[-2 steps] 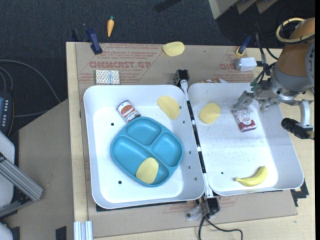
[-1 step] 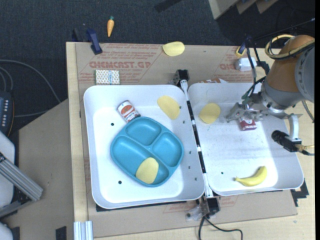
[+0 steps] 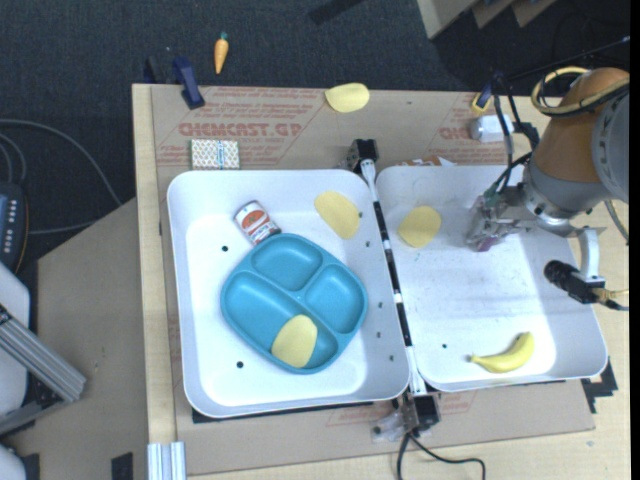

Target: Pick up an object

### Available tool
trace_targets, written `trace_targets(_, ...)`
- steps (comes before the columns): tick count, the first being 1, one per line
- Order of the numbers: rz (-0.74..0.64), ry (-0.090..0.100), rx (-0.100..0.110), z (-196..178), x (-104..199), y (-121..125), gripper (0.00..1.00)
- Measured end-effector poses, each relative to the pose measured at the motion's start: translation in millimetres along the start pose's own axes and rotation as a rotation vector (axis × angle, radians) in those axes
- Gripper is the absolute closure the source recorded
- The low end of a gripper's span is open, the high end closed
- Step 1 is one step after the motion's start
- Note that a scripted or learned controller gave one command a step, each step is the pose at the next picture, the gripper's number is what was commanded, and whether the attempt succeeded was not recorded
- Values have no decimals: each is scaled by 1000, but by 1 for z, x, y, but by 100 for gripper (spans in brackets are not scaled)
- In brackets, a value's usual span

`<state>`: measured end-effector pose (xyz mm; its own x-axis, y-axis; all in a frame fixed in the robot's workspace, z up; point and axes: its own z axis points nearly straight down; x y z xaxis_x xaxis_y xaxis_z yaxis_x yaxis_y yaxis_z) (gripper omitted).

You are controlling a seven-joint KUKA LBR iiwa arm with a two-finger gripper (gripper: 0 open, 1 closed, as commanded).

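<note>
Approach step — gripper (image 3: 487, 230) low in right bin (image 3: 560, 353), nothing seen between fingers; can't tell if spread or pressed together. Nearest target: yellow chip (image 3: 419, 226) at 9 o'clock of gripper, near but apart. Next move, prob: shift over it, descend, pinch. Count — 1 banana (image 3: 506, 354) at 5 o'clock, 1 blue tray (image 3: 262, 298), 2 bins.

Grey arm reaches in from right, hand (image 3: 487, 230) low, pointing down.
</note>
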<state>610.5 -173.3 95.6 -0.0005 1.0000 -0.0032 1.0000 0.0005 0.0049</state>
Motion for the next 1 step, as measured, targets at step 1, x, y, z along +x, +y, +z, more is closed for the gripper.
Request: trace_targets(1, 0, 4, 10, -26, 44, 42, 100)
